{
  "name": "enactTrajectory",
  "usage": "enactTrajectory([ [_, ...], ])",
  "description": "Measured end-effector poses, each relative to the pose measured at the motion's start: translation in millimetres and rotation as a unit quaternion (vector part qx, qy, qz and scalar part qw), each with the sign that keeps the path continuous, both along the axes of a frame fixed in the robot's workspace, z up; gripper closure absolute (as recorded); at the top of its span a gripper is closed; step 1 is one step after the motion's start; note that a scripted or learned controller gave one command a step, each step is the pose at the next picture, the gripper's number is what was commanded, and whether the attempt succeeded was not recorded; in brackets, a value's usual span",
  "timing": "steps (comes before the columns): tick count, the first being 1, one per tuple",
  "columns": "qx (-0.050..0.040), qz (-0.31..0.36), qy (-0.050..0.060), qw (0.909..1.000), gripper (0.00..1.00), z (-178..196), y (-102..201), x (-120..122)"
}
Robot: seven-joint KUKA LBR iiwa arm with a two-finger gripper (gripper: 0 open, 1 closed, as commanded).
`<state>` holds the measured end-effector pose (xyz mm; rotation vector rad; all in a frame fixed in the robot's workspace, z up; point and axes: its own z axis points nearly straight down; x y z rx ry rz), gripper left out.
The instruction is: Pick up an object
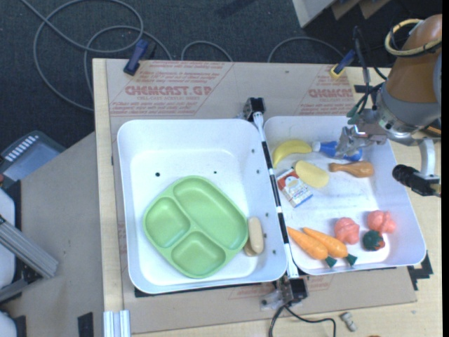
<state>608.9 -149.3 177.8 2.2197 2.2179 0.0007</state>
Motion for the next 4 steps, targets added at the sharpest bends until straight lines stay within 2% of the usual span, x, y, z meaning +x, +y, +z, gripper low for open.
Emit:
enactTrajectory([
  [1, 0.0016, 0.001, 0.0, 1.0, 1.0, 7, 93, 15],
  [2, 0.0008, 0.0, 0.003, 1.0, 1.0, -58, 32, -16],
  [3, 0.0016, 0.001, 0.001, 1.0, 1.0, 7, 122, -25],
  [4, 0.0009, 0.0, 0.003, 1.0, 1.0, -10, 57, -65],
])
